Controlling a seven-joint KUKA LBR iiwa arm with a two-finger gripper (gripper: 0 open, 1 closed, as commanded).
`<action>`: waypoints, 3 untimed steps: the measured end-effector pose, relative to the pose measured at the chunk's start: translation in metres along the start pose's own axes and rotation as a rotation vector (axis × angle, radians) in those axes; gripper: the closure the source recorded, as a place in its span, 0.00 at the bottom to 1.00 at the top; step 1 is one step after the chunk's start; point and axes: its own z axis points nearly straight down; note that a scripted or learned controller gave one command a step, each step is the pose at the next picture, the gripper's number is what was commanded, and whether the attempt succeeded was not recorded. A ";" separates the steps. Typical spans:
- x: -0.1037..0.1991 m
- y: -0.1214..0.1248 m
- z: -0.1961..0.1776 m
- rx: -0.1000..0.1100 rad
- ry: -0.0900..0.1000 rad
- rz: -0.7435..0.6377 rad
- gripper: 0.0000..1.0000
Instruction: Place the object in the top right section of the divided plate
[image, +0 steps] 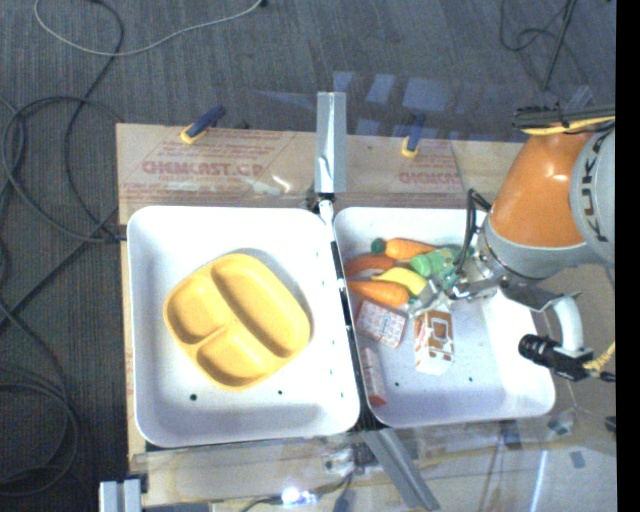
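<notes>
A: Status, near edge first?

B: Right bin (520, 400), near wall side: bare white floor. Just up from that, two small printed cartons: a white one with orange print (434, 340) lying flat, and a red-checked packet (381, 322) just to its left, touching or nearly so.

A: And the gripper?

B: Gripper (452, 284) is down in the right bin, directly above the white carton in the view and just right of the food pile. Arm (545, 195) comes in from the right, and its orange band covers the wrist from above. Can't tell the finger state, too much clutter there. Nothing visibly held.

A: What's in the pile?

B: Toy food, all bunched against the bin's left wall. Nearest is an orange carrot (380, 292), then a yellow piece (402, 279) touching it, then a reddish piece (366, 265) and a green item (432, 263) that sits right at the gripper tip. Farthest back is a second carrot (408, 247) with a green top.

A: Which is the target?

B: Can't tell from this. The green item is the closest to the tip, touching or nearly.

A: Plate?

B: Yellow divided plate (238, 318) sits centred in the left bin (150, 400), well apart from the gripper, with three sections and rotated a bit. Nothing lies in its top right section.
</notes>
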 end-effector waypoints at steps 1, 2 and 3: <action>0.080 -0.015 -0.020 -0.001 0.004 -0.160 1.00; 0.185 0.010 0.024 0.001 0.004 -0.201 1.00; 0.229 0.027 0.115 -0.020 0.000 -0.234 1.00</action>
